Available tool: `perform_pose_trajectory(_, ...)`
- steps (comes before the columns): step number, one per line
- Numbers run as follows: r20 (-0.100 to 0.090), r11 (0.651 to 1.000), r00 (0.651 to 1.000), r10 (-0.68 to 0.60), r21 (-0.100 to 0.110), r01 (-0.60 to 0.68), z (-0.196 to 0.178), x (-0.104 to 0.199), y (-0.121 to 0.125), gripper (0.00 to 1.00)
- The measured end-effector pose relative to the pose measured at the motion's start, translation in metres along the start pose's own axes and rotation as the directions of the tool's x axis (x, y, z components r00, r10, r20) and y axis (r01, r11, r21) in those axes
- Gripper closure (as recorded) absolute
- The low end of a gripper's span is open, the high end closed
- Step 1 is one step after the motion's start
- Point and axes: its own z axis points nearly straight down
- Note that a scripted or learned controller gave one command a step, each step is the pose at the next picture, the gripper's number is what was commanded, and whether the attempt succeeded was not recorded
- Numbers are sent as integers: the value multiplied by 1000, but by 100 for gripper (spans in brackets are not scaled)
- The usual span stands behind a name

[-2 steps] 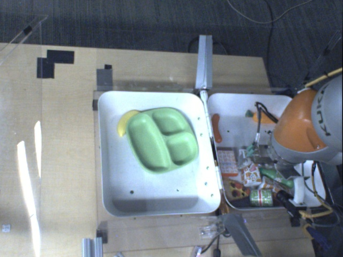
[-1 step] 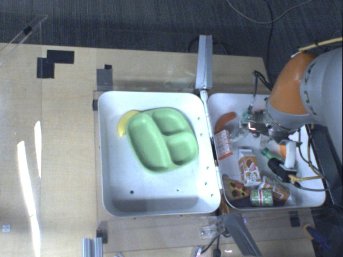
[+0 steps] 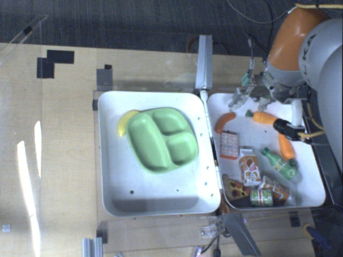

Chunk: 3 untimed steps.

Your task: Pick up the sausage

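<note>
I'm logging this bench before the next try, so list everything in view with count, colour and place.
Bins: 2, white, side by side on the bench.
Divided plate: 1, green, in the left bin.
Banana: 1, yellow, partly under the plate's left edge.
Sausage: 1, orange-red, top left of the right bin.
Carrots: 2, orange, upper right part of the right bin, one below the other.
Bottle: 1, green, right side of the right bin.
Flat card or packet: 1, red and white, below the sausage.
Carton: 1, red and white, centre of the right bin.
Can: 1, green, near edge of the right bin, among other packets too small to tell.
Gripper: 1, metal, just above and right of the sausage.
Arm: 1, grey with an orange band, from the right.
</note>
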Motion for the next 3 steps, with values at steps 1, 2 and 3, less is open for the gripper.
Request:
perform_pose_trajectory(1, -1, 997, 997, -76, 0, 76, 100, -6, 22, 0)
perform_pose_trajectory(2, 0, 996, 996, -84, -8, 84, 86, -4, 25, 100)
perform_pose_trajectory(3, 0, 996, 996, -85, -8, 85, 86, -4, 25, 0)
